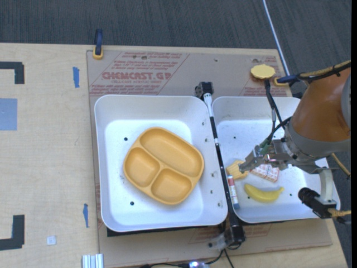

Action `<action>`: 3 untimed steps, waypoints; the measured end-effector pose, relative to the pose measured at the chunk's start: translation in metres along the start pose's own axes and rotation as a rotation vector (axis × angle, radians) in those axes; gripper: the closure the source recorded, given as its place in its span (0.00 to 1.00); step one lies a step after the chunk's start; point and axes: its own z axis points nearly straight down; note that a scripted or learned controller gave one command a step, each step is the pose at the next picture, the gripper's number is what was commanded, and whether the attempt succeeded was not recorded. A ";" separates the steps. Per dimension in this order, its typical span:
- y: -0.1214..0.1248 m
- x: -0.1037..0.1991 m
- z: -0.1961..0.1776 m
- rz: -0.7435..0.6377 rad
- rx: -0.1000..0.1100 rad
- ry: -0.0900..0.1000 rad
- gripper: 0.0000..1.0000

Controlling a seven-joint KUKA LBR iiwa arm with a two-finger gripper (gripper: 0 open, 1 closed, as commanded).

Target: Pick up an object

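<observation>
With the end effector (257, 156) low among the packet (266, 173), yellow piece (236, 169) and banana (263, 193), grip unreadable, it may nudge them aside.

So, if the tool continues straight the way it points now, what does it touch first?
Probably the small yellow piece just ahead of the tool, near the right bin's left wall. Depth is unclear, so it may pass above it.
</observation>
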 end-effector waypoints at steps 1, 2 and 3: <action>-0.007 0.047 -0.024 -0.001 -0.002 0.000 1.00; -0.008 0.059 -0.008 0.000 0.003 0.001 1.00; -0.007 0.063 -0.017 0.000 -0.003 0.000 1.00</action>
